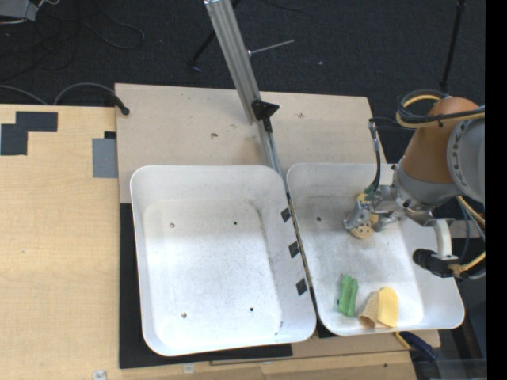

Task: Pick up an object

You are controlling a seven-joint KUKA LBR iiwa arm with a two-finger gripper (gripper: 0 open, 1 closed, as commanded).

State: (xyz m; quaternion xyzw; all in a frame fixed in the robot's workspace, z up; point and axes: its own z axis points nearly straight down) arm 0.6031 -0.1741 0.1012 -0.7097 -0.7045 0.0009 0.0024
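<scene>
**Objects sit below the hand, same bin — hand low, grasp unconfirmed**

Objects: two loose items in the right bin point(333, 192). Green piece point(347, 295) and yellow/tan piece point(380, 308) lie side by side, nearly touching, both toward the near rim.

Hand point(363, 222) is down inside that bin, upper middle of its floor, arm point(434, 153) coming in from the right. A small tan bit with dark spots shows right at the hand's tip; can't tell whether it's an object or part of the tooling. Finger state: can't tell, the tip is too small and cluttered to read. Not calling it a hold.

Key relation: from the hand, both clear items lie toward the camera and slightly toward the arm's side, some way off and not touching the hand. Green one is the nearer of the two, almost straight toward the camera from the hand. Its long axis runs roughly away-and-toward the camera, slightly tilted, so my read is that fingers should close across it, side to side. Yellow/tan piece is past it on the arm's side, long axis slanted, closer to the rim, so less room there.

Left bin point(206, 260) is across the divider from the hand, on the side away from the arm. Both bins sit on the counter point(55, 236).

Judgement: if nothing is at the tip, next try is a short shift toward the near rim, onto green.
</scene>
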